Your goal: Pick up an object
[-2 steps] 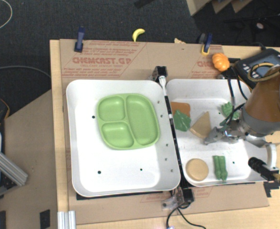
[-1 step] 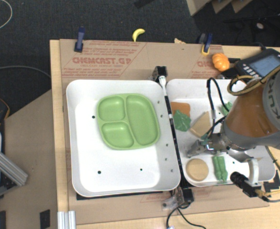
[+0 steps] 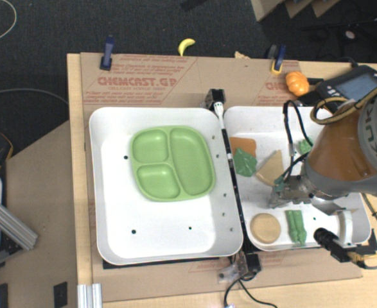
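Two shallow white bins are sitting side by side on a cardboard-covered bench. The left bin [image 3: 111, 191] is holding a light green divided plate [image 3: 173, 163] with three compartments, lying flat near the bin's upper middle. The right bin [image 3: 252, 117] is holding several small objects: an orange flat piece [image 3: 244, 145] near its upper left, a dark green leafy piece [image 3: 245, 163] just below and touching it, a tan wedge [image 3: 271, 167] beside the leafy piece, a round tan disc [image 3: 265, 228] near the lower left corner, and a green elongated piece [image 3: 295, 226] just right of the disc.

The grey arm with its orange band [image 3: 339, 149] is reaching in from the right and hanging over the right bin. The gripper [image 3: 282, 194] is pointing down between the tan wedge and the green elongated piece; whether it is open, closed or gripping anything cannot be told, since the wrist is hiding its tips.

A yellow banana-shaped toy [image 3: 186, 45] and a small orange object [image 3: 297, 83] are lying on the bench above the bins.
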`<state>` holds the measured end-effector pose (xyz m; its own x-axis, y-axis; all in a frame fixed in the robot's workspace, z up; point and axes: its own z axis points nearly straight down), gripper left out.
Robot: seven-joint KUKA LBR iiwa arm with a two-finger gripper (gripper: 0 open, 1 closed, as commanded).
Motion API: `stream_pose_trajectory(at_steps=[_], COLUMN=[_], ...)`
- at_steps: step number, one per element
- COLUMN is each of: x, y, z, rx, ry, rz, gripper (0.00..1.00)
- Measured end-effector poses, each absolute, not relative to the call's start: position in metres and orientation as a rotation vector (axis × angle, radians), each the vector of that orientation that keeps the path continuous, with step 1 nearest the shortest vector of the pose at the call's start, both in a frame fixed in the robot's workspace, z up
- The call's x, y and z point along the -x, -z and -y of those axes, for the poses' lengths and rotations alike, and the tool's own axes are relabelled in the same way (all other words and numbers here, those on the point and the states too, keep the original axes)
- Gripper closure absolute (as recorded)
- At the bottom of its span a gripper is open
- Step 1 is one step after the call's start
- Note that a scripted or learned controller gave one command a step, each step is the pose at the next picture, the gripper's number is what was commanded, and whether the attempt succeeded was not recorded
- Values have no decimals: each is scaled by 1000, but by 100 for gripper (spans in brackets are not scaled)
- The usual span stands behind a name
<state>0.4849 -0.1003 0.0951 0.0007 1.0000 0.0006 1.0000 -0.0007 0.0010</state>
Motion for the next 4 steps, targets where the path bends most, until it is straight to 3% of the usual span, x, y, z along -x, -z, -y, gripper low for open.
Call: stream_pose_trajectory(at_steps=[1,2,3,4], x=[-481,-481,-480,-478], y=[-190,-325,-435,-337], z=[32,-64,-7,43], rx=[-2208,-2200,-2218,-2233], ry=[-14,-26,-17,13], rz=[-2227,-2232,-2208,-2218], gripper=[100,100,100,100])
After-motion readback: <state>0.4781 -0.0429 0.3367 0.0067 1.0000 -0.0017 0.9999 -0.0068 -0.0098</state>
